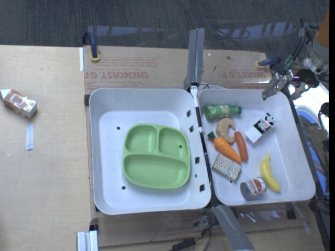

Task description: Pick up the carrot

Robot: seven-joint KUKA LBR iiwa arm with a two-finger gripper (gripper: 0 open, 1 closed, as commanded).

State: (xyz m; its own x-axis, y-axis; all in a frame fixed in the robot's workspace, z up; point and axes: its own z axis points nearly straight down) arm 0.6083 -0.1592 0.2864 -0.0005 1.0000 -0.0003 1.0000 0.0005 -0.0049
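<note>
Currently, the camera view places the gripper above the far right corner of the right bin, with its two fingers spread apart and nothing between them. The carrot lies on the floor of that bin near the dividing wall, slanted, touching a croissant and just beside a slimmer orange sausage. A green bottle, milk carton, banana, can and patterned packet crowd around, so a clean approach probably requires closing across the carrot's width. The left bin carries a green divided plate.
</note>
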